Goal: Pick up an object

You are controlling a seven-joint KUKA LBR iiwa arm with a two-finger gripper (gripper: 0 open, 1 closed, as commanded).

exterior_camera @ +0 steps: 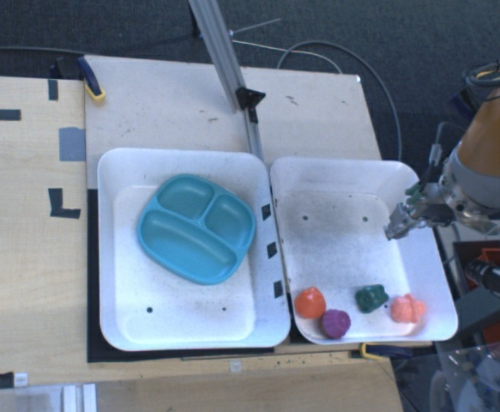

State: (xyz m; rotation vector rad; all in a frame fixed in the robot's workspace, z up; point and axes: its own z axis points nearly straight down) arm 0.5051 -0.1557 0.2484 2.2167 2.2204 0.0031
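Four small things sit in a row along the near edge of my right bin: an orange piece with a little nub on top, a round purple piece just beside it, a dark green lump, and a pale orange-pink piece in the near right corner. The left bin holds a blue divided plate with three compartments, lying flat and turned at an angle. My gripper hangs over the right side of the right bin, well apart from the row, with nothing in it; its opening I cannot tell.
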